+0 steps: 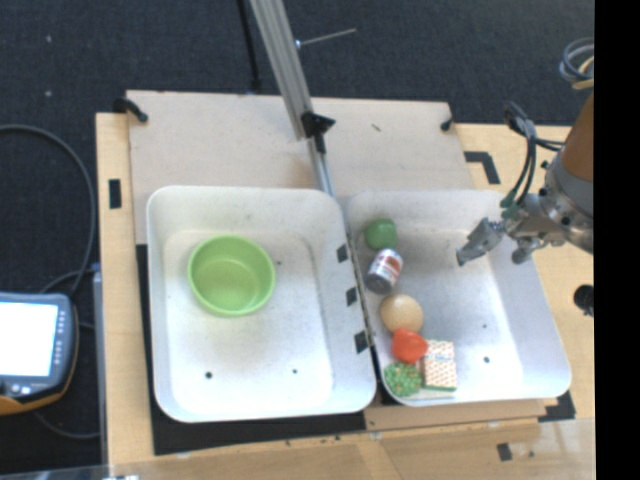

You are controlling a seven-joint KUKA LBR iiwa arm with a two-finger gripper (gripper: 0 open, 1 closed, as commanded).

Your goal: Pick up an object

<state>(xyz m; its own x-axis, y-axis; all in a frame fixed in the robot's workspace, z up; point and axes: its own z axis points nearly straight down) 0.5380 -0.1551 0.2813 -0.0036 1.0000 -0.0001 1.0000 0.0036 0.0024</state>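
The end effector (492,243) is seen over the right bin (520,318), near that bin's far right side. Two dark fingers can be made out with a gap between them, so it is open, and nothing is held between them. The things to be picked are lined up along the left wall of the same bin, well to the left of the end effector. A green ball (379,233) is found farthest back, about level with the end effector. A small can (384,268) is placed just in front of the ball. A tan ball (401,313) and a red thing (408,345) are seen nearer the front. A green leafy thing (402,378) and a pink spotted block (440,364) are set in the front corner. A green bowl (232,275) is seen in the left bin (180,368), farther still to the left.
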